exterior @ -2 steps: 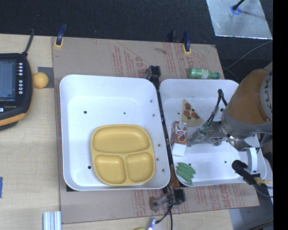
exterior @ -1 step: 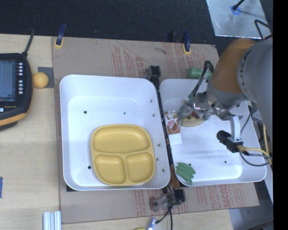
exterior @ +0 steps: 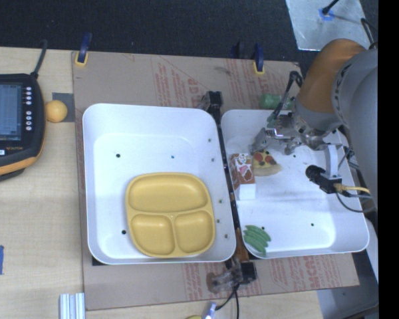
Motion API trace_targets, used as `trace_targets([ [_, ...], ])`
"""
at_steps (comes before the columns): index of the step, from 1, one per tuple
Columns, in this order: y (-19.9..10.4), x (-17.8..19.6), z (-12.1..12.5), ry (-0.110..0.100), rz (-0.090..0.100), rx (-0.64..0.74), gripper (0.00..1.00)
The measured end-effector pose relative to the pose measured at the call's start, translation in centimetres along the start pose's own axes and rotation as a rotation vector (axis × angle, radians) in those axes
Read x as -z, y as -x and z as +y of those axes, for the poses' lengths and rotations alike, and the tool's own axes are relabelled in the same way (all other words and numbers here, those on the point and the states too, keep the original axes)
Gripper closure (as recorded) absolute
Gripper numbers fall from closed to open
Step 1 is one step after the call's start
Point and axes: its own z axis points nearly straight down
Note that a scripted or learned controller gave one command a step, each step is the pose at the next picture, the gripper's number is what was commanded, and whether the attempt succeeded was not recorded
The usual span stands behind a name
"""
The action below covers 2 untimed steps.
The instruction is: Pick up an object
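wooden counter [exterior: 40, 205] with a brown cardboard sheet [exterior: 186, 78] spread across it, two white bins side by side on top. left bin [exterior: 106, 131], mid-frame, carries a yellow divided tray [exterior: 169, 212]. right bin [exterior: 319, 234] has the toys: a pizza slice [exterior: 266, 163] near its upper left, a small printed box [exterior: 243, 171] against the left wall, a green leafy piece [exterior: 257, 238] at the lower left corner. the arm [exterior: 339, 78] comes in from the upper right, and the tool [exterior: 274, 137] hangs just above the pizza slice; whether it's spread or pinched, cannot tell. a handheld control pad [exterior: 10, 125] sits at the far left, an orange ball [exterior: 56, 110] beside it.
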Motion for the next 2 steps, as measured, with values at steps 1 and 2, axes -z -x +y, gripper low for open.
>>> trace_targets([
  [1,-0.02,1.05,0.04,-0.001,0.000,0.004,1.00],
  [2,-0.03,1.04,0.03,-0.002,0.000,0.005,0.00],
])
